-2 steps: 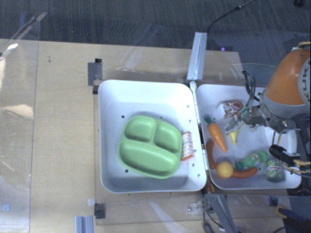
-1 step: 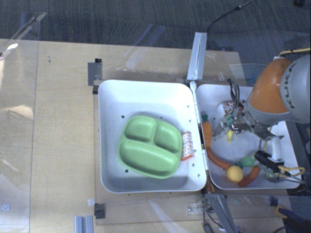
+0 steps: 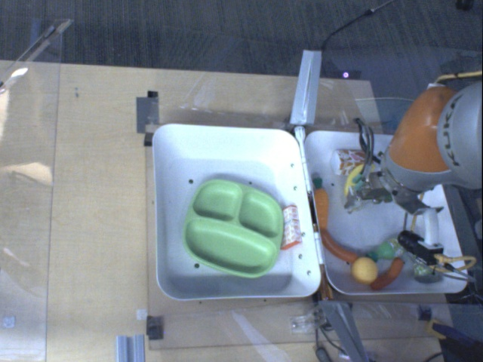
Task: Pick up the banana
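Note:
The banana (image 3: 353, 177) shows as a yellow sliver in the right bin (image 3: 451, 232), near its back left, mostly hidden beneath the arm's wrist. My gripper (image 3: 361, 194) hangs directly over it, at the end of the grey arm with the orange band (image 3: 421, 136). Whether the banana is held cannot be seen from this view.
The right bin also holds a printed packet (image 3: 347, 158), an orange carrot (image 3: 322, 206), a long red-orange piece (image 3: 339, 249), a yellow lemon (image 3: 364, 270), a red chili (image 3: 388, 274) and a green item (image 3: 389, 249). The left bin (image 3: 170, 202) holds a green divided plate (image 3: 234, 227) and a small packet (image 3: 291, 227).

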